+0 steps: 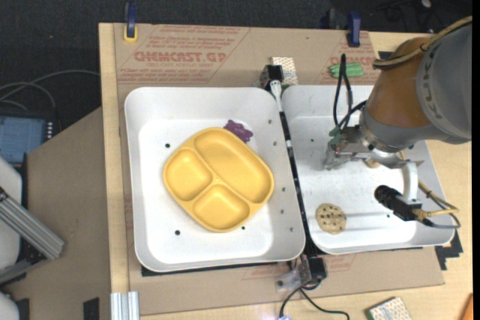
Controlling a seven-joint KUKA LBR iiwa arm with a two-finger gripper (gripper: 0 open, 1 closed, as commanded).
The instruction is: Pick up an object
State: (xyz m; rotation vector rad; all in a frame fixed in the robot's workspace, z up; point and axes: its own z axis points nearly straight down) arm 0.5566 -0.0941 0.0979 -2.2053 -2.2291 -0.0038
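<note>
Camera view puts the nearest loose thing, a cookie [331, 217], at about seven o'clock in the right bin [315, 112], with the yellow divided plate [217, 177] in the middle of the left bin [142, 161] and a small purple object [239, 130] touching its one o'clock rim. Farther back, our gripper [341, 152] hangs over the right bin's centre-left floor, well clear of the cookie, and we cannot tell how its jaws stand. We judge this the approach step: next we must choose a target, likely the cookie at six o'clock from the gripper, centre over it and descend.
</note>
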